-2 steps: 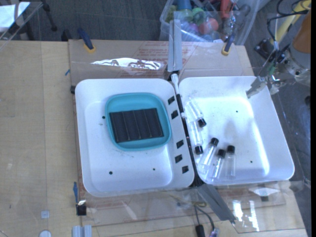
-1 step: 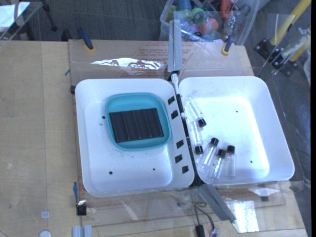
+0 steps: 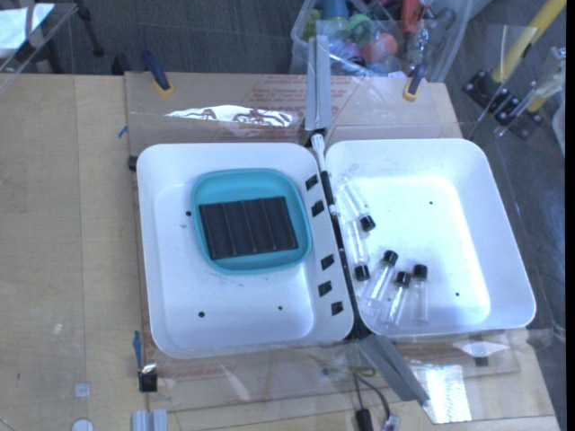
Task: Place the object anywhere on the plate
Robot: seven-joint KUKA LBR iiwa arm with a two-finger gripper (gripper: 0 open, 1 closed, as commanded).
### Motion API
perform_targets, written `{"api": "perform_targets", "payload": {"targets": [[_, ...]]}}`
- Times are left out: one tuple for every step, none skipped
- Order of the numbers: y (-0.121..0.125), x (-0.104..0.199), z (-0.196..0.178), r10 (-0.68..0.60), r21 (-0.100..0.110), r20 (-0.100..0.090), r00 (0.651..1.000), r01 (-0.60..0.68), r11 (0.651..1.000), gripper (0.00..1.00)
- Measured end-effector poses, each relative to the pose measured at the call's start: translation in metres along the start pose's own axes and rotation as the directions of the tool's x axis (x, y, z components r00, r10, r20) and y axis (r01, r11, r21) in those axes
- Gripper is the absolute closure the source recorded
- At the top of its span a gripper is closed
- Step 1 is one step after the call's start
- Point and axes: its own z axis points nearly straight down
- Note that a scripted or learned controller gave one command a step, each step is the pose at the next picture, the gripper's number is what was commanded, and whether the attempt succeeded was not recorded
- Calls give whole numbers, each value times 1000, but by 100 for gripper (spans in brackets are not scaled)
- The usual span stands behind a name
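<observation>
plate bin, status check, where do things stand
Teal plate sits in left bin, dark ridged block lying on it. Clear vials with black caps lie loose in right bin. Nothing blocking the plate.

No text, label or number here is legible.

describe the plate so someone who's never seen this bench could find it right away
Two shallow white bins sit side by side on the bench; look in the left bin. The plate is a teal, rounded-square dish near its middle, with a dark ribbed rectangle on it. It is that bin's one coloured item, unlike the clear black-capped vials next door.
</observation>
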Motion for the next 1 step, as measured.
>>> {"api": "perform_targets", "payload": {"targets": [[-1, 2, 169, -88, 5, -6, 996, 88, 996, 100]]}}
